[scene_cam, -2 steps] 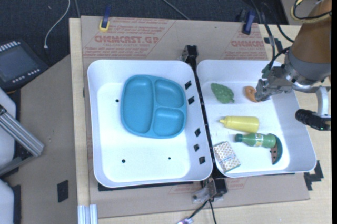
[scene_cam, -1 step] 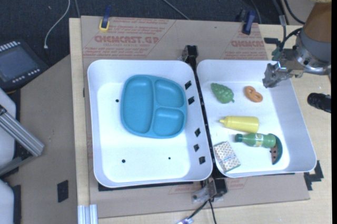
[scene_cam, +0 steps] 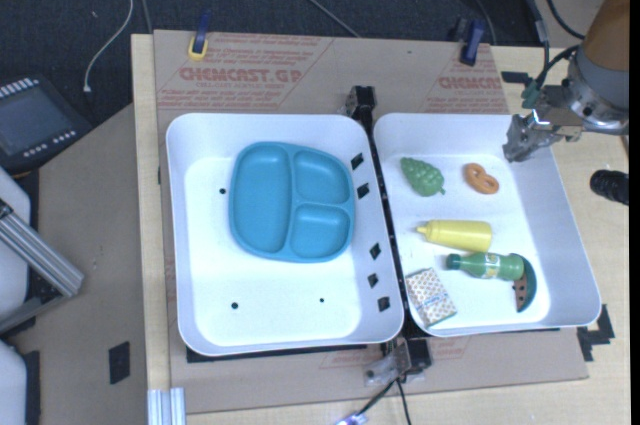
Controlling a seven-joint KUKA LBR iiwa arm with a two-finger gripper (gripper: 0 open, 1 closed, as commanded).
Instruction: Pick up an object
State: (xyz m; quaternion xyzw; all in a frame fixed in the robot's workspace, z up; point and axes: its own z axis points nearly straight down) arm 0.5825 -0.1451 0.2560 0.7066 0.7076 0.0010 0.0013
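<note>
Yellow squeeze bottle (scene_cam: pixel 456 234) – on its side | right bin (scene_cam: pixel 560 203)

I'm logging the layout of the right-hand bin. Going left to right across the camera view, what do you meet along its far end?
Green bumpy toy → orange pretzel-shaped piece → gripper, at the bin's far right rim.

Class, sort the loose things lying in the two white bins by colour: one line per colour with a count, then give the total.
Blue: 1, the divided plate
Green: 2, the leafy toy and the bottle
Yellow: 1, the squeeze bottle
Orange: 1, the pretzel-shaped piece
Teal and brown: 1, the curved slice
White patterned: 1, the small packet
Total: 7
</note>
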